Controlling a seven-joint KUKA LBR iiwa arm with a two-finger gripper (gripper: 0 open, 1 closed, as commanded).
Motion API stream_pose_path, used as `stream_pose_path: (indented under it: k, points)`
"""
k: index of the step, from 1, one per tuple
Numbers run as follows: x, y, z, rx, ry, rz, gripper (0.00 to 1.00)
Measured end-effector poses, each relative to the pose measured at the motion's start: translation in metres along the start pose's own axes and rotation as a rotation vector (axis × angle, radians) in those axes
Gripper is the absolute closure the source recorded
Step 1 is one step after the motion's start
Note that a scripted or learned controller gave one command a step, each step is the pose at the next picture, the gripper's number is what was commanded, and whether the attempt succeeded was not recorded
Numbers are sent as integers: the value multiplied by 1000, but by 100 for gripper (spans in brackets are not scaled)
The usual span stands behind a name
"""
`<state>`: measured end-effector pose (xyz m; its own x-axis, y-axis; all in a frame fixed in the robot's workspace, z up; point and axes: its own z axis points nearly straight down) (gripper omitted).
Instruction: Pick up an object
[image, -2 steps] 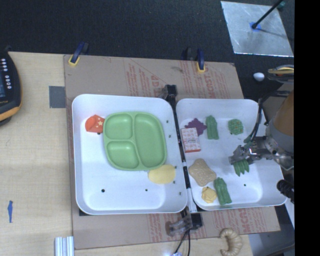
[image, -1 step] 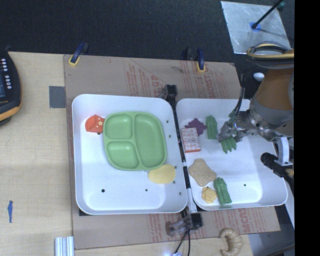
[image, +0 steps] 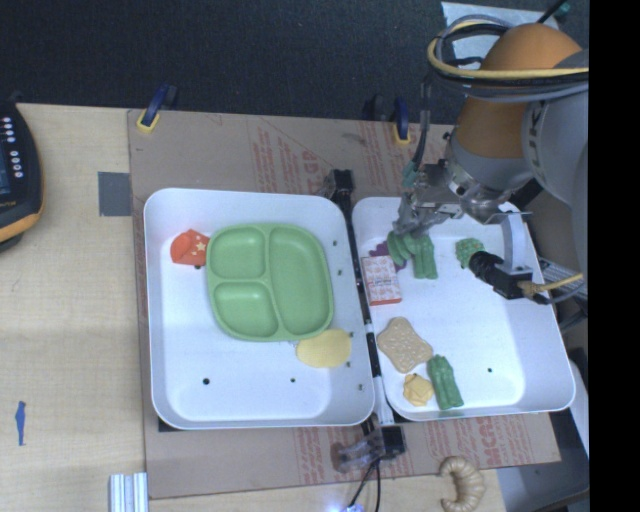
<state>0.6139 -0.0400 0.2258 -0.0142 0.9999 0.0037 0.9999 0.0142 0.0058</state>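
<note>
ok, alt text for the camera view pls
The grey arm's gripper reaches into the right white bin, right at a green toy piece near its far edge. The left white bin holds a green divided plate.

green toy (image: 415, 254) | lying flat | right bin's far-left area

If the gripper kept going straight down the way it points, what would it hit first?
Probably the green piece lying right under the gripper in the right bin; depth is hard to judge from above.
</note>
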Motion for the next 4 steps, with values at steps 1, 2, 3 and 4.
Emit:
stream_pose_path:
  k: [1, 2, 3, 4]
  points:
    - [-7, -3, 3, 10, -4, 9, 0]
    - [-64, 20, 44, 9, -7, 16, 0]
    - [-93, 39, 137, 15, -5, 13, 0]
    - [-92, 41, 120, 9, -5, 6, 100]
